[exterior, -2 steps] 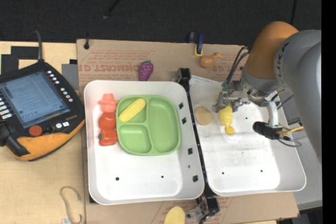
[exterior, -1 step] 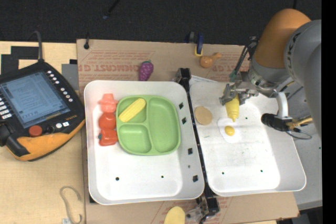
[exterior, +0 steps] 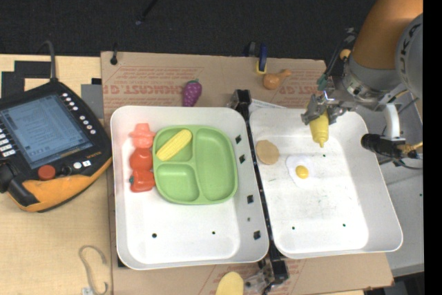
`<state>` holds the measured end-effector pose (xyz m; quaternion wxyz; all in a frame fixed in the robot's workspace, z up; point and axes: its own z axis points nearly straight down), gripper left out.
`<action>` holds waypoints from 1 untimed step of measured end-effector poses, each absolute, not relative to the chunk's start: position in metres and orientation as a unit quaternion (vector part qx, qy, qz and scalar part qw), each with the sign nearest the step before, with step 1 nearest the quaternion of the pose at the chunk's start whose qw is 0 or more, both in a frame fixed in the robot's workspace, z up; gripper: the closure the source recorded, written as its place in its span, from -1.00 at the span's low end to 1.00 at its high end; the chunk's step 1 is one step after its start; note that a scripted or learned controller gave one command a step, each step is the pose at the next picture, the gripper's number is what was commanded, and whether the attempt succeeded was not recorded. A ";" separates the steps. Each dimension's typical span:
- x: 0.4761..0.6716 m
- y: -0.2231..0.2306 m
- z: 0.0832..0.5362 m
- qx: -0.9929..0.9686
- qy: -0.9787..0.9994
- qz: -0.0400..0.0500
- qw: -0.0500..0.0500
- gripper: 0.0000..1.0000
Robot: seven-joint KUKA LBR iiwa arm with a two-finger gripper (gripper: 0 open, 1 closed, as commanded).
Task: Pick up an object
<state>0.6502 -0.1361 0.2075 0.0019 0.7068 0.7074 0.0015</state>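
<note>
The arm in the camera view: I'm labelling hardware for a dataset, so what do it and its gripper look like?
The arm has a rounded grey body with a broad orange band above the wrist. Below sits a silver-grey metal wrist section, ending in a small, dark metallic gripper. Thin dark cables run along the wrist, and a black cylindrical part juts out near the bin's right edge.

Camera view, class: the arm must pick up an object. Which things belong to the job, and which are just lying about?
Job:
gripper
yellow mustard bottle between its fingers
right bin

Lying about:
green divided plate
corn cob
red bear bottle
fried egg
teach pendant
</note>
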 end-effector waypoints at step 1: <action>0.650 -0.138 0.229 0.706 0.708 0.001 0.001 1.00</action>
